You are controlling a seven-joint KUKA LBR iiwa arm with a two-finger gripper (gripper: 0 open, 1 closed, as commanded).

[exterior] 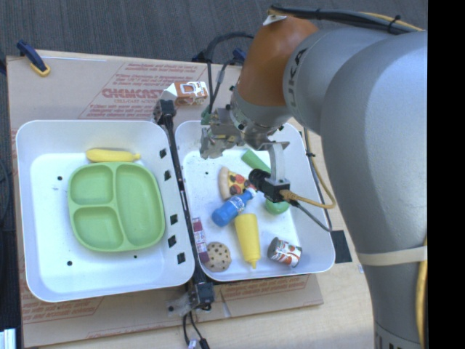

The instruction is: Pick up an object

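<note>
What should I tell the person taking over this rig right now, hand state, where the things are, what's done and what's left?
Hand: hovering over the far end of the right bin, nothing visibly held; whether it is open or shut cannot be told.
Right bin: blue bottle, yellow bottle, can, cookie, pizza slice, and green pieces partly under the wrist.
Left bin: green divided tray with a banana beside its far edge.
Done: nothing lifted.
Left: lower onto an object, grip it and raise it.
</note>
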